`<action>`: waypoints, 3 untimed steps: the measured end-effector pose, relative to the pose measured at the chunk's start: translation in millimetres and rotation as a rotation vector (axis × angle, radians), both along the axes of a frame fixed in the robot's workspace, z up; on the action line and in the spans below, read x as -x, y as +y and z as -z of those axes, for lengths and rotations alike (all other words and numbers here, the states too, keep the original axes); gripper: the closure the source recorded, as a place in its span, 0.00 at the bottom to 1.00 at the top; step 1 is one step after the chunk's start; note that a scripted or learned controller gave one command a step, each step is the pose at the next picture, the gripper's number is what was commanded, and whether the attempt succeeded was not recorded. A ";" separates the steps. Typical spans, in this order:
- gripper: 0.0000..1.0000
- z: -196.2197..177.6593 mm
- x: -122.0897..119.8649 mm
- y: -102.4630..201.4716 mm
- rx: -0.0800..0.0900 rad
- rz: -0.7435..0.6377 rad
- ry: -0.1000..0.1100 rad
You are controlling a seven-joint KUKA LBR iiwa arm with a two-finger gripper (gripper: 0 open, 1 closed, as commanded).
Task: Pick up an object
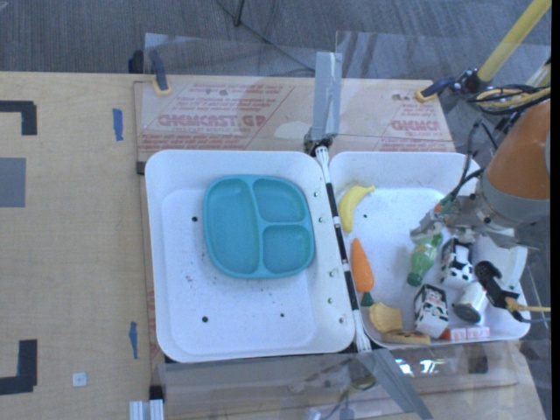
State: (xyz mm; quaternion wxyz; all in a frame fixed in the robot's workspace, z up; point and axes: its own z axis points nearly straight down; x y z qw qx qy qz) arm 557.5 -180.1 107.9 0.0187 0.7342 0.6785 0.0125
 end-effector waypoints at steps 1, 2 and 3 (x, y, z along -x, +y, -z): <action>0.00 -0.3 -12.4 -14.1 -0.004 -0.048 0.002; 0.00 0.1 9.0 -14.7 0.006 -0.027 -0.012; 0.00 -0.1 -2.8 66.0 0.011 -0.108 -0.011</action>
